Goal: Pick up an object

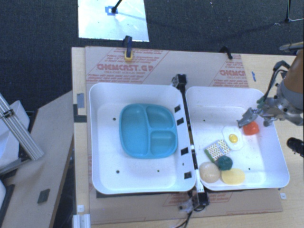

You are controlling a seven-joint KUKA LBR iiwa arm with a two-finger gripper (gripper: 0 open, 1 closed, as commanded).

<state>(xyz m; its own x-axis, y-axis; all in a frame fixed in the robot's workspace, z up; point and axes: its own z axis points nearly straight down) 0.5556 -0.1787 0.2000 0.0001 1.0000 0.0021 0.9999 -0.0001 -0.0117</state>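
My gripper [255, 121] hangs over the right bin [275, 148], near its right wall, and its two fingers stand apart. A small red object [251, 128] lies right below it, close to the left finger [245, 117]; I cannot see it clamped. A toy fried egg [232, 138] lies just left of the red object. Nearer the front are a green-and-white checkered piece [217, 149], a teal ball [224, 163], a beige round item [209, 172] and a yellow lemon-like item [232, 176].
The left bin [102, 141] holds a blue divided plate [147, 130]. A black-clipped divider [185, 127] runs between the bins. The arm's grey body [290, 96] comes in from the right above the right bin's wall.
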